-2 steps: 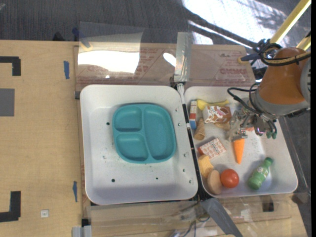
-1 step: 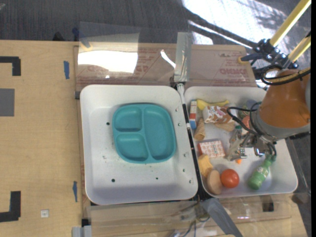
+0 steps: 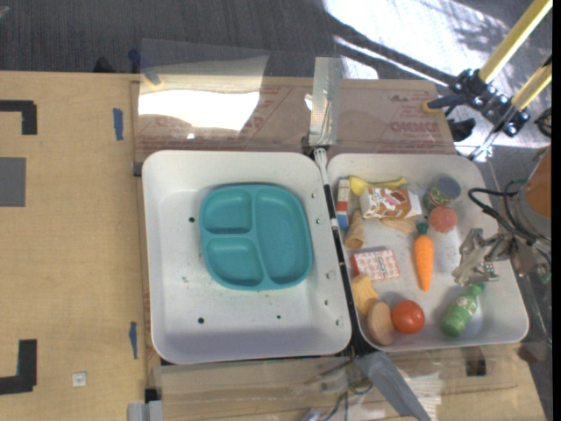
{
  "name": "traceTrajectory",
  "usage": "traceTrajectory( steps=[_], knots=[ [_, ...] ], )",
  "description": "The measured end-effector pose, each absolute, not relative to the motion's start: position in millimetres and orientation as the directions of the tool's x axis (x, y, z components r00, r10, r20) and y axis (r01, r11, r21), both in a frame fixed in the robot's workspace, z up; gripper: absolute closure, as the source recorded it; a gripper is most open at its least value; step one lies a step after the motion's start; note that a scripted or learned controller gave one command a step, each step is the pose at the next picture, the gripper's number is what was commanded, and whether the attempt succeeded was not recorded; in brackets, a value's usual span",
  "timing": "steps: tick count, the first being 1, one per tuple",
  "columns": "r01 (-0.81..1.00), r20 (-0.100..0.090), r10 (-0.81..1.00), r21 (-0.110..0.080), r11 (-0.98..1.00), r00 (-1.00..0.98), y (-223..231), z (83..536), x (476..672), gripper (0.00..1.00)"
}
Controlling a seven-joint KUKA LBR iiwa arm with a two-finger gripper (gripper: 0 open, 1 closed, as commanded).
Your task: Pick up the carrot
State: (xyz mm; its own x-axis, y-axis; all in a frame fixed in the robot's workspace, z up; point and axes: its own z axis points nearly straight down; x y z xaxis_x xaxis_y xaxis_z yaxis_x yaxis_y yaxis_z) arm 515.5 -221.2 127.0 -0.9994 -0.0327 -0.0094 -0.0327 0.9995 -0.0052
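The orange carrot with a green top lies lengthwise near the middle of the right bin, green end toward the back. My gripper hovers over the right side of that bin, a short way right of the carrot and apart from it. Its metal fingers look open, with nothing between them. The arm comes in from the right edge.
Around the carrot lie a red tomato, a green bottle, a pink packet, a snack bag, a banana and a red ball. The left bin holds a teal divided plate.
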Motion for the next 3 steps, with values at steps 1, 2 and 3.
traceTrajectory(
  steps=[1,2,3],
  knots=[
    [0.223,-0.010,0.224,0.005,0.975,-0.975,-107.6,92.0,517.9,1.00],
    [0.120,-0.010,0.120,-0.001,0.993,-0.993,-149.9,114.6,553.9,1.00],
    [-0.021,-0.014,-0.021,-0.001,1.000,-1.000,-103.0,204.9,547.5,1.00]
  ],
)
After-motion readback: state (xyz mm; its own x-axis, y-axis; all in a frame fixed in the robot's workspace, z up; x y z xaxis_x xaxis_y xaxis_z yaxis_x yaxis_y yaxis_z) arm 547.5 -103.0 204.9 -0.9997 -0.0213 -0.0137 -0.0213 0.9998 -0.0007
